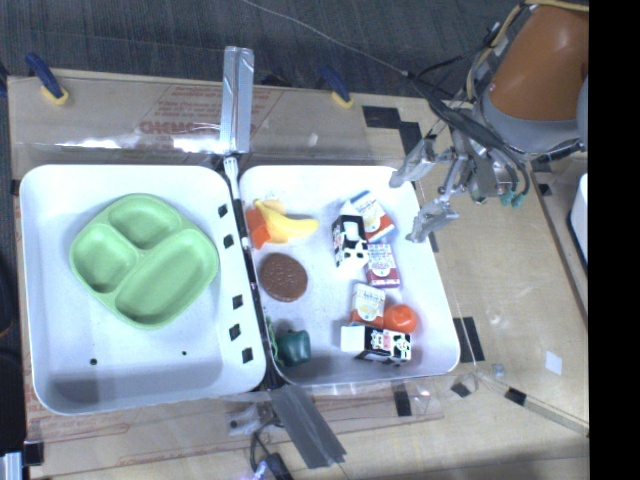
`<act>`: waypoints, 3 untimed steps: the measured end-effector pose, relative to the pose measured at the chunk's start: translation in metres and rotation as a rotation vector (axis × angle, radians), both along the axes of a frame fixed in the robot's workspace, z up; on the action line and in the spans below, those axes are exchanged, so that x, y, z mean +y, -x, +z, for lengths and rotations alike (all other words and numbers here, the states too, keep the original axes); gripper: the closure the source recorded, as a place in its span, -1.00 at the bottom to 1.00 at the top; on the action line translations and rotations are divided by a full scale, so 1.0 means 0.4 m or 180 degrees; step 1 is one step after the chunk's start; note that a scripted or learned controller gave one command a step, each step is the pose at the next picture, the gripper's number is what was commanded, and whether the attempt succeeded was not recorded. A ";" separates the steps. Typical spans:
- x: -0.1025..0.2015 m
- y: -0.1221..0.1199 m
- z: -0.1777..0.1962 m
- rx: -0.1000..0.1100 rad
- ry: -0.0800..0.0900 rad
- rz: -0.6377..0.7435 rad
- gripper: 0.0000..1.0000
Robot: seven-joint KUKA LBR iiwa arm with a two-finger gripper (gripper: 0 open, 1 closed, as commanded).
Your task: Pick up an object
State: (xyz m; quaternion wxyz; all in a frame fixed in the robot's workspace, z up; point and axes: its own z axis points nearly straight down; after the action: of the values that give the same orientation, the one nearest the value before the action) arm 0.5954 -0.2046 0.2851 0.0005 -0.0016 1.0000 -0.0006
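My gripper (420, 200) hangs open over the right edge of the right bin (330, 363), with nothing between its two fingers. In that bin lie a yellow banana (288, 225) beside an orange piece (258, 227), a brown round cookie (284, 277), a dark green cup (293, 345), an orange-red tomato (400, 318) and several small cartons, one of them cow-patterned (349, 239). The cartons closest to the gripper lie just left of and below its fingertips.
The left bin (60, 368) holds a green divided plate (145, 258). A metal divider post (238, 98) stands at the back between the bins. Cables and the arm's orange band (535, 58) crowd the upper right. Bare bench lies right of the bins.
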 end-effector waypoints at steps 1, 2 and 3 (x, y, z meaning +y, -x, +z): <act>0.098 -0.036 -0.460 0.0046 -0.0023 0.0439 -1.00; 0.099 -0.051 -0.413 -0.0006 -0.0001 0.0467 1.00; 0.307 0.074 -0.158 -0.0037 0.0001 0.0270 1.00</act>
State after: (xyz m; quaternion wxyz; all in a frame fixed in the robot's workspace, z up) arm 0.5658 -0.0819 0.2218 0.0063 -0.0440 0.9990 -0.0007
